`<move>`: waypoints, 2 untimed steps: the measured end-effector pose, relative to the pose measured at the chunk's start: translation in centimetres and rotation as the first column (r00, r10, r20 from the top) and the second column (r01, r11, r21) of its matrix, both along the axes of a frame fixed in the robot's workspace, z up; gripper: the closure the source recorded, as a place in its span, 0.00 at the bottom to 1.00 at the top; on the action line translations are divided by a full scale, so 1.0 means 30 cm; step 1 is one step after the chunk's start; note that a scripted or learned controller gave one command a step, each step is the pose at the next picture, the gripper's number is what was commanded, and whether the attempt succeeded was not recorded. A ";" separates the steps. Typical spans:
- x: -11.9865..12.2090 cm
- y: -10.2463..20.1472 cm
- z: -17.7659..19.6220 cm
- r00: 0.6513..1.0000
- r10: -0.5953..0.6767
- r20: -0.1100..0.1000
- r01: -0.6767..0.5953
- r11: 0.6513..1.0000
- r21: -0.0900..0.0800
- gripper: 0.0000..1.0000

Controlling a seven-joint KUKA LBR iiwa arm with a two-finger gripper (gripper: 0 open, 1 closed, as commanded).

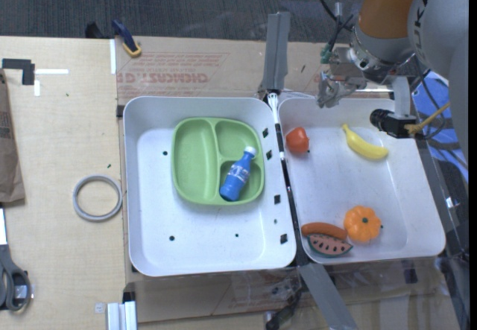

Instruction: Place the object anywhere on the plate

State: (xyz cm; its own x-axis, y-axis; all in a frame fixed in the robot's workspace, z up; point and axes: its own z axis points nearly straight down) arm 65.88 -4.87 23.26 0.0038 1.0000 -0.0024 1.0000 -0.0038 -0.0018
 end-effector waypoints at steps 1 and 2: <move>0.000 0.003 -0.005 1.000 0.002 0.000 -0.002 1.000 0.000 1.00; 0.001 -0.003 0.028 1.000 0.001 0.001 -0.001 1.000 0.001 1.00</move>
State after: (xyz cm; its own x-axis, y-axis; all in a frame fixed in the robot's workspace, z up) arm 65.91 -4.98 24.11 0.0027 1.0000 -0.0019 1.0000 -0.0027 -0.0004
